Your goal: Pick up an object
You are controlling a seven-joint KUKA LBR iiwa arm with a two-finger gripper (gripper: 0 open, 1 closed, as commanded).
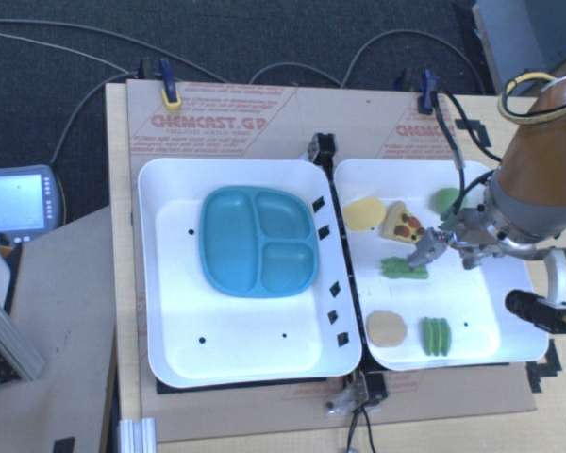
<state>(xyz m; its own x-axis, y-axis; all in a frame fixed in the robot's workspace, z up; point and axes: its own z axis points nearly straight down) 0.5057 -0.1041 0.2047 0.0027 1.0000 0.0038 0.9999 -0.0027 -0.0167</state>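
Robot gripper (423,256), finger spread unclear, touches a flat green toy leaf (402,269) beside a pizza slice (402,224); fingers may slide off.

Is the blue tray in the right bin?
No, the blue tray lies in the left bin; the right bin holds the small food items.

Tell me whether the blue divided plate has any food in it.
Empty. The blue divided plate in the left bin shows bare blue in all three compartments; the toy foods lie in the right bin.
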